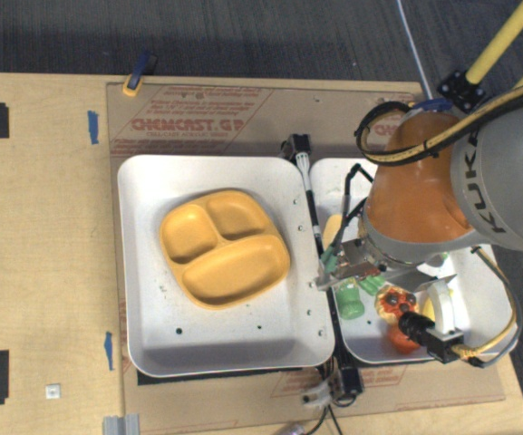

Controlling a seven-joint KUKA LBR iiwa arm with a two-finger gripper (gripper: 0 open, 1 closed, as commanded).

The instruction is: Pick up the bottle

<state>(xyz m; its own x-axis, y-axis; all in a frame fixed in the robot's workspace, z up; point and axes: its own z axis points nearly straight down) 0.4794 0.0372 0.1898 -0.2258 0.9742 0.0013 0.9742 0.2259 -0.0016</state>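
The arm [424, 188] is reaching down into the right bin [488, 333], its claw [352, 270] hanging over a green bottle [348, 299] near the bin's left wall. A yellow plate [225, 246] is sitting in the left bin [152, 270].

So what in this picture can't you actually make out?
- Gripper: in the camera view the arm's orange band covers it, so its fingers are unreadable.
- Right bin: the arm hides most of its contents; the green and orange bits are unidentifiable.
- The bottle: cannot be picked out.
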